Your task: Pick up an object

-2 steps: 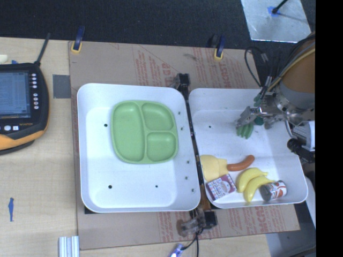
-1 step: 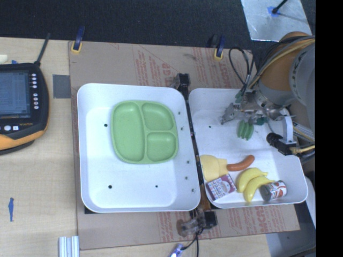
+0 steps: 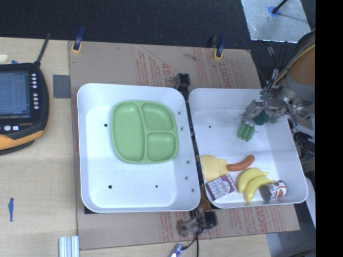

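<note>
My gripper (image 3: 257,115) hangs over the back right part of the right bin (image 3: 214,103), at the end of the grey arm with its orange band. A small green object (image 3: 246,131) lies directly under its tip, touching or very close to it. I cannot tell whether the object is held. At the bin's front lie a yellow block (image 3: 213,167), an orange sausage (image 3: 240,163), two yellow bananas (image 3: 252,182), a small red-labelled can (image 3: 274,191) and a red-and-white packet (image 3: 220,187).
The left bin (image 3: 94,154) holds a green divided plate (image 3: 144,131). An orange-edged control pendant (image 3: 19,103) lies on the bench at far left. Clamps sit between the bins at the back (image 3: 183,81) and the front (image 3: 195,222).
</note>
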